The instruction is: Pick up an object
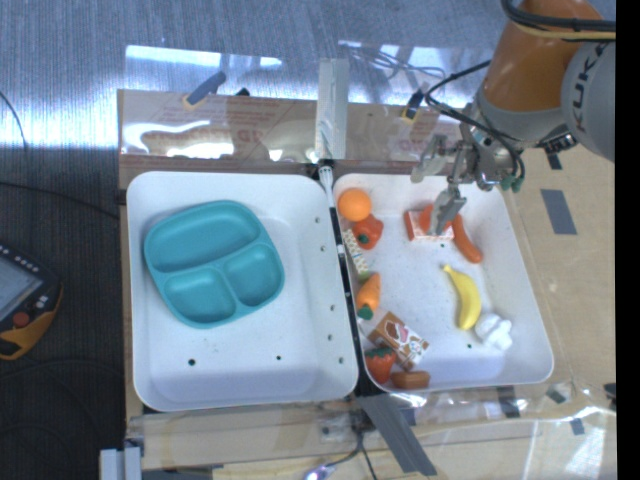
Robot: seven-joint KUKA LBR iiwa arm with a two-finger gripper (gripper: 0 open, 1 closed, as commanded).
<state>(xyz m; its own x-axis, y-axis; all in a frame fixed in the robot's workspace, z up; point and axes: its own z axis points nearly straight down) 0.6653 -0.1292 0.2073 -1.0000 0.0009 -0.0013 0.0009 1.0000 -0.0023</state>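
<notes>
My gripper [447,211] hangs low over the far part of the right bin [527,298]. It is directly over a red and white carton [422,226], with an orange-red sausage [467,241] just to its right. Whether it touches the carton I cannot tell. Nothing is visibly held. A yellow banana [463,297] lies toward the front of it, and a white lump [494,330] lies beyond that. Along the bin's left wall sit an orange [353,204], a red fruit [369,230], a carrot [368,293] and a printed packet [399,338].
The left bin [180,368] holds a teal divided plate [212,261]. A red tomato [380,366] and a brown sausage [410,378] lie in the right bin's front left corner. A ridge [338,268] divides the two bins. Cables trail behind the wrist.
</notes>
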